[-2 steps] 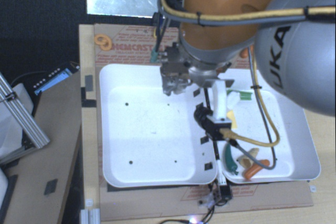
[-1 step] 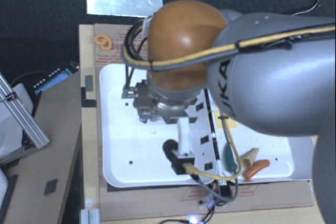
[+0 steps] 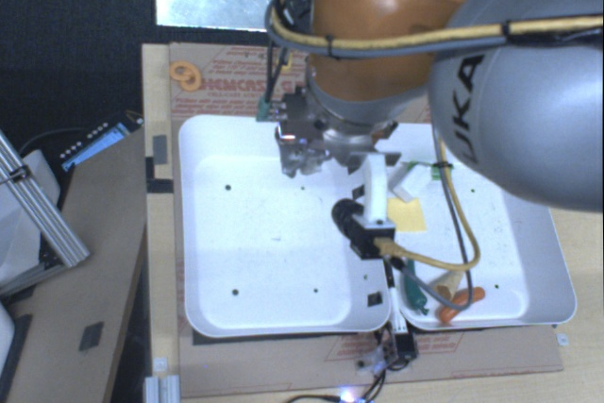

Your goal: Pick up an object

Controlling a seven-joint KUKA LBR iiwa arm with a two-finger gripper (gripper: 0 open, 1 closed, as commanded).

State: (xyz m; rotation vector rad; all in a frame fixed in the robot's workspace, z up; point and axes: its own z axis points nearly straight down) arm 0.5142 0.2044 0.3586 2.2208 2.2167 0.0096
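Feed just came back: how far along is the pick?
Done: the arm has reached over the bins, gripper low over the left bin. In hand: nothing visible. Left: the grasp and lift; the yellow piece and orange item lie in the right bin.

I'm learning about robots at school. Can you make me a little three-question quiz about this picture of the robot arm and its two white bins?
1. True or false: the yellow square lies in the right bin.
2. Which thing lies near the right bin's front edge?
A. a blue ball
B. an orange piece
C. a red cup
3. Fill in the missing word: the arm is grey with a big rounded ______ part.

Key
1. True. The yellow square lies in the right bin, close to the divide with the left bin.
2. B. The orange piece lies there, beside a green piece.
3. Orange.
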